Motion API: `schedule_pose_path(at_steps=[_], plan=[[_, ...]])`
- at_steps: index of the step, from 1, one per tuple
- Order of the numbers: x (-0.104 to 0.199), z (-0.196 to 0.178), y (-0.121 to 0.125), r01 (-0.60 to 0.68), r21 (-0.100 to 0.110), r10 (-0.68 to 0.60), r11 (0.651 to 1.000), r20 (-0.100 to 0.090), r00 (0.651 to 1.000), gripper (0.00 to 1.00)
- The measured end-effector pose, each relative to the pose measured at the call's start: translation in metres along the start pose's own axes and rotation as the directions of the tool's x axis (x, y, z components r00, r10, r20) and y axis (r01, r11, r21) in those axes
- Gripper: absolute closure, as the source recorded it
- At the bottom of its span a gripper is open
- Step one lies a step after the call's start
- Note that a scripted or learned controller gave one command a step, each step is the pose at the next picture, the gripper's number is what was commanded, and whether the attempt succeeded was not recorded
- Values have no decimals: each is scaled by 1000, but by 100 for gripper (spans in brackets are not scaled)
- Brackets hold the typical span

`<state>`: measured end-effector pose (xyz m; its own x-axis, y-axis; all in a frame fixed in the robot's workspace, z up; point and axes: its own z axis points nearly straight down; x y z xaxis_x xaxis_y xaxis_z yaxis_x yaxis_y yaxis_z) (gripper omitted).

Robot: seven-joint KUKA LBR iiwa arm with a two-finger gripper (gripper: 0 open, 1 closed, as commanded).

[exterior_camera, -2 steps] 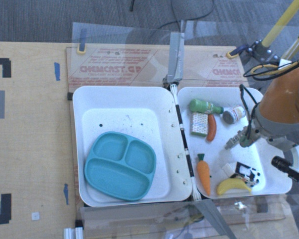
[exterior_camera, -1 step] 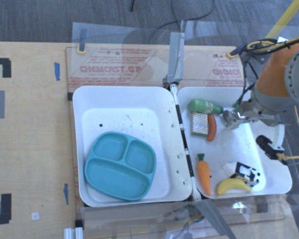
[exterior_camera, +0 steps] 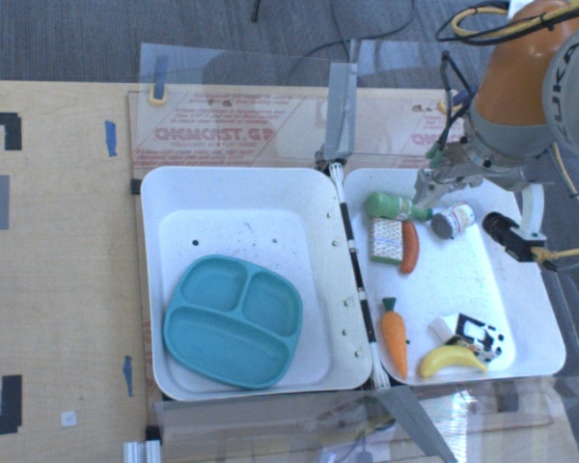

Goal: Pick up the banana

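We see tool [exterior_camera: 434, 183] hanging at right bin's far edge, over green bottle [exterior_camera: 394, 204]; finger state: cannot tell. Banana [exterior_camera: 452, 359] well below tool, near bin's front edge, beside carrot [exterior_camera: 394, 340], untouched.

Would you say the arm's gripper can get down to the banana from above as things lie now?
Probably yes. The banana lies uncovered near the right bin's front edge, while the gripper is at the far end. A black-and-white toy touching it could hinder a clean grasp.

Grey arm [exterior_camera: 550, 75], orange band [exterior_camera: 521, 85], yellow and black cables
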<state>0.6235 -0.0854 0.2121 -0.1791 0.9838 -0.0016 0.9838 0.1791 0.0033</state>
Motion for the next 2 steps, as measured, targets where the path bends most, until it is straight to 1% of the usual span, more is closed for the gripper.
schedule_pose_path(at_steps=[1,2], plan=[[41,-106,52,-424,2,424,905,1,905,100],[132,-83,50,-398,6,398,917,1,917,100]])
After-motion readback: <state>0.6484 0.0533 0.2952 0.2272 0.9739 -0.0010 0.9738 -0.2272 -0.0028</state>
